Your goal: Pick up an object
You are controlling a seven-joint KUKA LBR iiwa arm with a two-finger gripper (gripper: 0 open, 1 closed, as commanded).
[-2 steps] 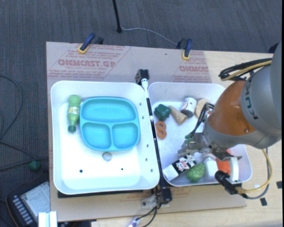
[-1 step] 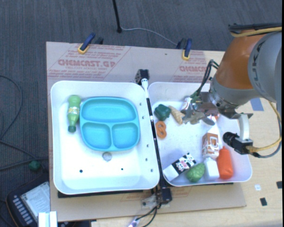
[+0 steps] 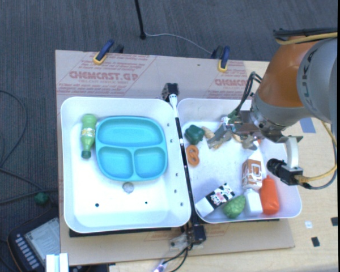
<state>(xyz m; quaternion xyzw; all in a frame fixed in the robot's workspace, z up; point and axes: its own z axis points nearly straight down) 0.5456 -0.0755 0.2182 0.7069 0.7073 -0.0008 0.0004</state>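
Camera view, arm over right bin, open floor mid-bin

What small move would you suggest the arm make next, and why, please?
Probably lower the gripper toward the dark green toy just to its left in the right bin: it hovers above the bin's upper part with nothing seen between its fingers.

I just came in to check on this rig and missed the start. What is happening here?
A KUKA arm reaches in from the right, its gripper low over the right bin, near a dark green toy. An orange carrot, a snack packet and other items lie there. The left bin holds a blue tray and a green bottle.
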